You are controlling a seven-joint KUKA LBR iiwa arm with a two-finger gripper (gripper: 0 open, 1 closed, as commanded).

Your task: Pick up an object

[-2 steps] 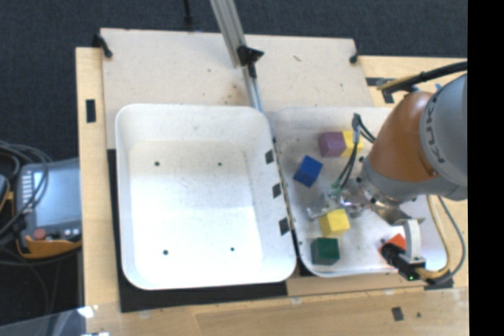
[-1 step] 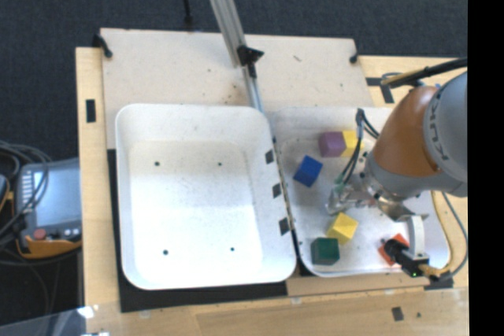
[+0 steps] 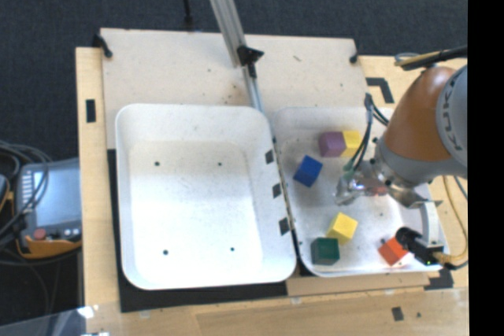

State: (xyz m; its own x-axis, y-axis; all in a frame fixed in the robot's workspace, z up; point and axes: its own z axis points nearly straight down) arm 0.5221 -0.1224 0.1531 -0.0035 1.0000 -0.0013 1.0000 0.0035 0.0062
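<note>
My gripper (image 3: 349, 189) hung low inside the right bin (image 3: 303, 260), and I could not tell its state or see any object in it, so I judged the pick not yet done. Just below it lay a yellow cube (image 3: 343, 226), the likeliest target, with a blue cube (image 3: 308, 170) to its left, a purple cube (image 3: 331, 143) touching a 2nd yellow block (image 3: 351, 140) above, a green cube (image 3: 324, 250) and an orange block (image 3: 392, 251) along the near wall. The left bin (image 3: 126, 193) sat alongside; grasp and lift remained.
</note>
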